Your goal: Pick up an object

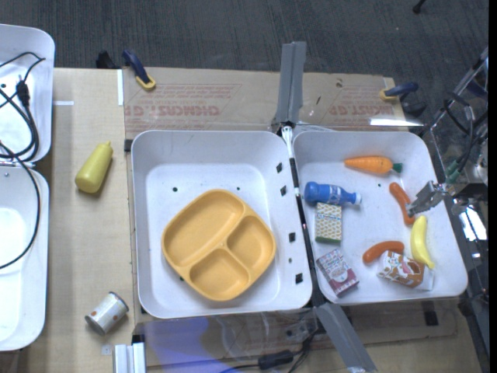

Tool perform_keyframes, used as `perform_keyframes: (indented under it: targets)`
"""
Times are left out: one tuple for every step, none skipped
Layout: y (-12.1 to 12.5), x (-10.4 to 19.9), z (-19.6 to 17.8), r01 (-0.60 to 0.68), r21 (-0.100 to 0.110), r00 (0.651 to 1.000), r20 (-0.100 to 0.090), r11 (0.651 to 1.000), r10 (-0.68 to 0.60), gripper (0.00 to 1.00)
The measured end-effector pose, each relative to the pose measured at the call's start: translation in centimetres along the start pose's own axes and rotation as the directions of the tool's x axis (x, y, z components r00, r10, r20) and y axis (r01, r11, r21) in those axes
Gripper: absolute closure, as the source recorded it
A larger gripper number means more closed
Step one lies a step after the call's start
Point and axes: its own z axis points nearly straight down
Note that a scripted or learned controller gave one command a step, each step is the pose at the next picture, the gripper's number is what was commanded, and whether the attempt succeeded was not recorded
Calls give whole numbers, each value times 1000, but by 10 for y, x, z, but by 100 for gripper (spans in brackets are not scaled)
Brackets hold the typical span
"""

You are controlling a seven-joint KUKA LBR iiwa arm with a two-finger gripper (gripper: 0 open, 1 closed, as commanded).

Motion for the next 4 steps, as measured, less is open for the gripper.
perform_keyframes:
  targets:
    - [88, -9, 87, 196, -2, 981, 1, 981, -196, 0]
    - [105, -40, 170, 242, -6, 970, -7, 970, -242, 0]
    - [105, -43, 160, 239, -7, 971, -2, 971, -239, 100]
    - [122, 15, 31, 200, -5, 980, 2, 980, -200, 100]
